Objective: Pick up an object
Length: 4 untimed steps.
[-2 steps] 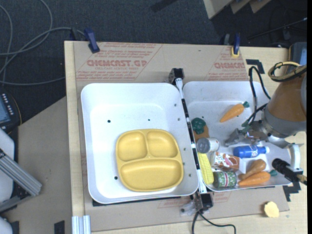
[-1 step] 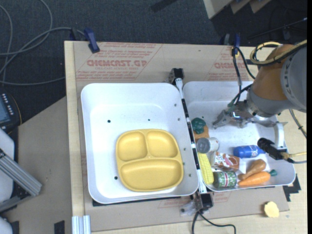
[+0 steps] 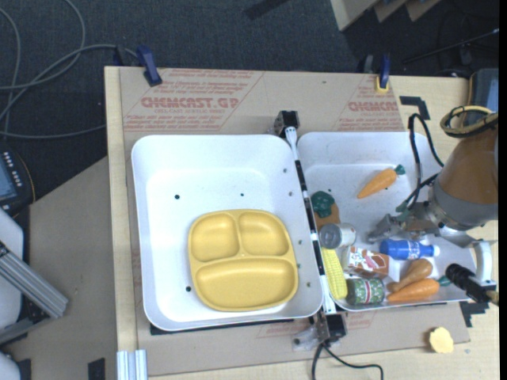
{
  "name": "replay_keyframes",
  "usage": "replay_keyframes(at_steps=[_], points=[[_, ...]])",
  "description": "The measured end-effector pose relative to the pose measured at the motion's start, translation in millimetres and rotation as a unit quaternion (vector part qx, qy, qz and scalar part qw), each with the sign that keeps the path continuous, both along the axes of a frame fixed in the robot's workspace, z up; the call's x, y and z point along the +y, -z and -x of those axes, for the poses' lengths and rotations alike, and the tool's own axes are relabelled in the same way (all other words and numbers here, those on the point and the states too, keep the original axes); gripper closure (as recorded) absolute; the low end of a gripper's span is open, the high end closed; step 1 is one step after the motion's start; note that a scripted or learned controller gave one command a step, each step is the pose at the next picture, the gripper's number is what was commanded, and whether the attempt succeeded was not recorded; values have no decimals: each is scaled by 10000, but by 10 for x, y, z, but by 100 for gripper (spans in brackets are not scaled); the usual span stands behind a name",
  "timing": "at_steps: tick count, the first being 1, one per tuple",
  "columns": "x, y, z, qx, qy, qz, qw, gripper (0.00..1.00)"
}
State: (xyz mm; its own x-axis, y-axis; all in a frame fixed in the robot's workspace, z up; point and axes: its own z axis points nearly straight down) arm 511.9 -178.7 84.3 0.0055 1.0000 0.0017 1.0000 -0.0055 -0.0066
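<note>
Since the gripper hangs low in the right bin, just above the blue-and-white bottle near that bin's front right corner, I'd say the grasp should centre on the bottle's body before lifting. Whether the fingers are apart or together I cannot tell. Crowding matters: carrots lie just beside it. A yellow divided plate sits in the left bin, and the table is cardboard-covered.

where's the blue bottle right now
The blue bottle lies on its side in the right bin, toward its right edge, just above a carrot and right of a small can.
</note>
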Motion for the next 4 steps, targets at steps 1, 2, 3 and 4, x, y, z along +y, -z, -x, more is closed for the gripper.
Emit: replay_keyframes(at_steps=[1,2,3,4], points=[[290,-5,-624,-63,-52,15,10000,0],[-67,-8,-982,-61,-31,27,10000,0],[-334,-2,-346,-8,-3,-3,10000,0],[650,-8,-1096,-70,-84,-3,9999,0]])
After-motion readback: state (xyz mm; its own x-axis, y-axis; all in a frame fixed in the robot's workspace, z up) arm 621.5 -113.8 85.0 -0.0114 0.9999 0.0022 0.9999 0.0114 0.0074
